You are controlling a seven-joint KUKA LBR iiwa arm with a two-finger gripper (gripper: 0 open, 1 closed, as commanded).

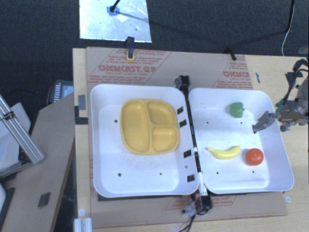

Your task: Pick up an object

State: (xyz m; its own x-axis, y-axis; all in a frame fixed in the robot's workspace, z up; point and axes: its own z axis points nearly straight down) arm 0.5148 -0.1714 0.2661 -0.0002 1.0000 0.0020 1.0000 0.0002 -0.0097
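Curved yellow banana (pixel 224 152) lies beside round red tomato (pixel 254 156)

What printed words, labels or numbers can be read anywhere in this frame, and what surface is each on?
"CHEMCAST GP": red print on the brown protective sheet covering the bench, behind the left white bin.
"CHEMCAST": same red print, partly visible, behind the right white bin; what follows it is too blurred to read.
Fainter repeats along the sheet's front edge: too blurred to read.
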